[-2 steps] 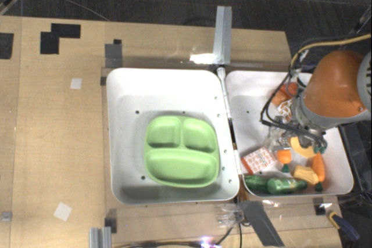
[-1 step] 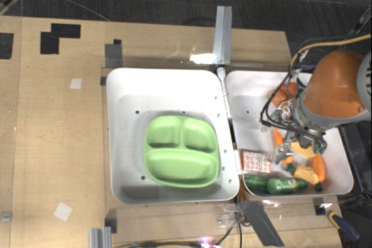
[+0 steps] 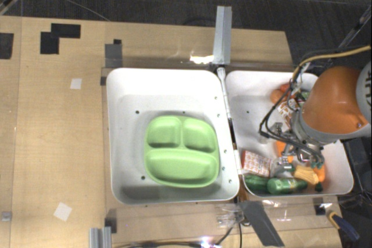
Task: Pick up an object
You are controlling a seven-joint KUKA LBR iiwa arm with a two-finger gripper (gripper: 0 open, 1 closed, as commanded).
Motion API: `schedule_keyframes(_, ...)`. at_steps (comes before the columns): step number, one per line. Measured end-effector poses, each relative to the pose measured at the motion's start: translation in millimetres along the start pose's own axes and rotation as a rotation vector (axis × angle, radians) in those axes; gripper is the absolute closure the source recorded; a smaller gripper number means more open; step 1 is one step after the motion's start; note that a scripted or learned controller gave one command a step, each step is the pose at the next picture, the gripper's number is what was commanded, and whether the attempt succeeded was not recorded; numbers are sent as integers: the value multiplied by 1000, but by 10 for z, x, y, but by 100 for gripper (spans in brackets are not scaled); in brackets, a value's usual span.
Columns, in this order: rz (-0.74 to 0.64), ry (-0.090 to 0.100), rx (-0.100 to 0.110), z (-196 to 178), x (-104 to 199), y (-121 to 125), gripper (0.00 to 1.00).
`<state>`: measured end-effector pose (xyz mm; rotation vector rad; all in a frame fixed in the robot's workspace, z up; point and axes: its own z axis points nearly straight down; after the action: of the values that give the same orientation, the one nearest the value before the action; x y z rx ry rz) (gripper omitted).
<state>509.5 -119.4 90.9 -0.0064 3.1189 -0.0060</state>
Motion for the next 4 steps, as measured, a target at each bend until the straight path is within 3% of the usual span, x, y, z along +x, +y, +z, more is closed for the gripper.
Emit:
schedule_keyframes(1, -7, -16, 3, -143, -58, 7, 100)
schedule_keyframes(2, 120, 5, -3, -1126, -553, 211, 100)
schedule_keyframes(3, 74, 11, -4, -1221, -1130, 299, 100)
schedule_keyframes(4, -7, 11, -3, -1465, -1285, 146, 100)
